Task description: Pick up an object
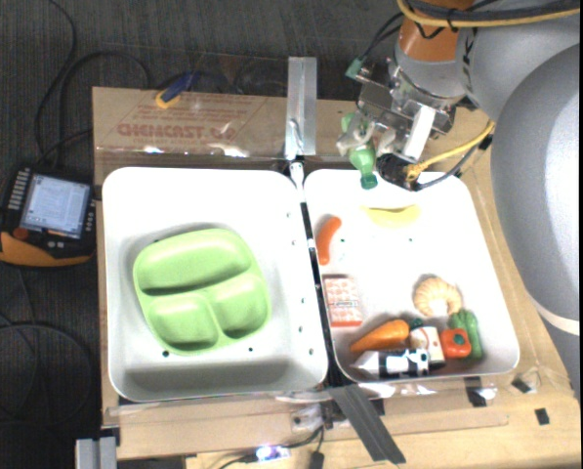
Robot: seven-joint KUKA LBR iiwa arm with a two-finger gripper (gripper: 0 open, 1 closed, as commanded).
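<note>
Camera view: pincer (367,169) pinching green object (366,163); cardboard (174,125) (red lettering, unreadable).

You see an evenly lit bench with soft overhead light. Both white bins (398,262) come out bright, close to washed out on their floors, while the dark floor at far left stays dim. The green tray (201,286) throws a soft shadow to its near right. A plastic sheet (213,115) at the far side shows pale glare. The arm (545,164) at right looms large, smooth and slightly soft. The small things near right look grainy, with fine detail lost.
</note>
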